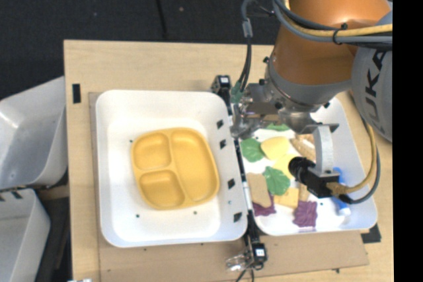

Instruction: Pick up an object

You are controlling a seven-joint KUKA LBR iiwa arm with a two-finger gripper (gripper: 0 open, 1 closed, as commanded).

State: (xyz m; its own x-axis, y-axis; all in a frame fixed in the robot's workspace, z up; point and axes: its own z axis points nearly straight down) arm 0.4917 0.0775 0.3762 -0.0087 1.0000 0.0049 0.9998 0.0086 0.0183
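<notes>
the claw [259,119] hangs over the right bin [362,211], at its far end beside the wall it shares with the left bin; wide or narrow, i cannot tell under the wrist. the likeliest pick, a green piece [251,149], lies just camera-ward of the claw, against that wall. it looks lumpy, with no clear long axis or pointing end.

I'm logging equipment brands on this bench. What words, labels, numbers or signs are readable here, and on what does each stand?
"UK": large dark letters on the grey arm casing, part of a longer word; the rest is cut off.
No other text is readable: the yellow three-compartment plastic tray, the left white bin and the right white bin bear no lettering that I can make out.
</notes>
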